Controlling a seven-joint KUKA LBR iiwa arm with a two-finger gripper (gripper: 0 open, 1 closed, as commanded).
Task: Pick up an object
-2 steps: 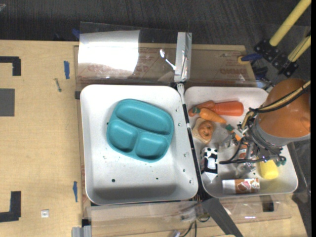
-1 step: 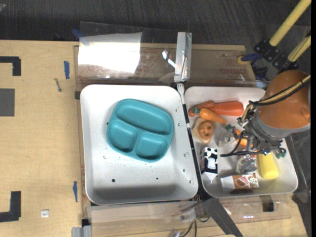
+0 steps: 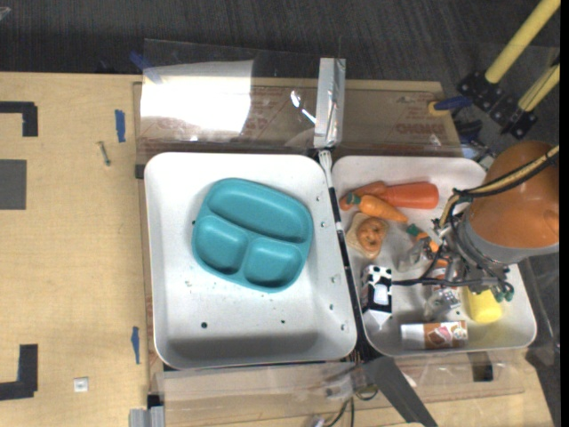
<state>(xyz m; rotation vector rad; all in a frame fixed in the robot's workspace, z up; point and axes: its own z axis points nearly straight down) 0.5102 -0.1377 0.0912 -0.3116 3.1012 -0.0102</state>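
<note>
Here, orange carrot (image 3: 411,194) lying left-right.

The right bin (image 3: 516,332) holds a clutter of small things: an orange carrot-shaped toy (image 3: 411,193) lies along its far side, a second smaller carrot (image 3: 382,208) slants just in front of it, and a round tan face-like piece (image 3: 369,232) sits below those near the bin's left wall. A black-and-white cow-patterned piece (image 3: 380,287) lies nearer the front by the same wall, a small tube with a white and brown label (image 3: 434,333) lies flat along the front edge, and a yellow block (image 3: 484,306) rests just behind it to the right. In the left bin (image 3: 178,318) a teal three-compartment plate (image 3: 252,232) lies flat, turned at a slant.
</note>
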